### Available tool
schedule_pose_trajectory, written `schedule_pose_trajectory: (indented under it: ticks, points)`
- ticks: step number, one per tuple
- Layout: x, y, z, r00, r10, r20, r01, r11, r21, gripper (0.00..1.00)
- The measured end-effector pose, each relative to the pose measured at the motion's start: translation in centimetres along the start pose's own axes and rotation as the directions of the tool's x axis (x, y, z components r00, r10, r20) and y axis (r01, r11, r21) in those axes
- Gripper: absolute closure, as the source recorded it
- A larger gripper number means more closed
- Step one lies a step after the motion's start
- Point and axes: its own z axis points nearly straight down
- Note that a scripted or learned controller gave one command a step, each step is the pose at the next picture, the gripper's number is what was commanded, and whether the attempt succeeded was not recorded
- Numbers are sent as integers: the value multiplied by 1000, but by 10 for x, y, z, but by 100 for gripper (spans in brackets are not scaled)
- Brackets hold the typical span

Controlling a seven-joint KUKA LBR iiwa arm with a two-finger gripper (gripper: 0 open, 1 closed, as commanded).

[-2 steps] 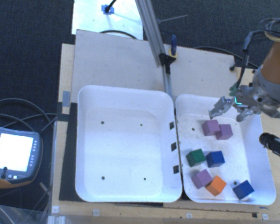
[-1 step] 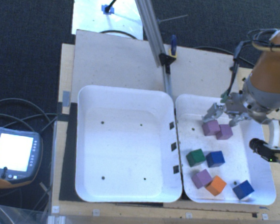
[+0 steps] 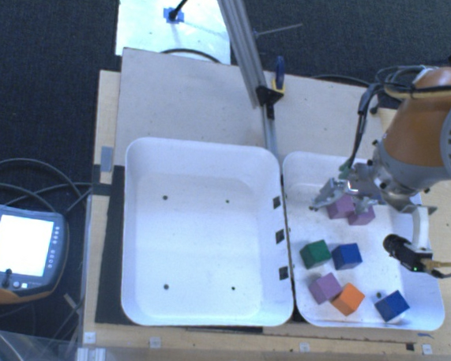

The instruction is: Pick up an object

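Note:
The right bin [image 3: 433, 311] holds several small cubes. Two purple cubes [image 3: 341, 207] [image 3: 362, 216] lie side by side near its far middle. My gripper [image 3: 331, 195] hangs low right over them, at the left purple cube's upper left edge, and partly hides both. Nearer the front lie a green cube [image 3: 314, 253], a blue cube [image 3: 346, 256], a third purple cube [image 3: 326, 287], an orange cube [image 3: 348, 299] and another blue cube [image 3: 392, 305].
The left bin [image 3: 139, 207] stands beside the right one, their rims meeting at a divider with black tabs [image 3: 279, 236]. A slanted metal pole [image 3: 247, 43] crosses the back of the bench. A teach pendant [image 3: 16, 251] lies off the bench at the left.

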Motion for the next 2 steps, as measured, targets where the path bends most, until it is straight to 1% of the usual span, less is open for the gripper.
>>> schedule_pose_trajectory:
  ticks: [1, 2]
  points:
    - [-7, 6, 57, 1000, 0, 1, 0, 1000, 1, 0]
    - [-7, 7, 43, 1000, -2, 1, 2, 1000, -7, 100]
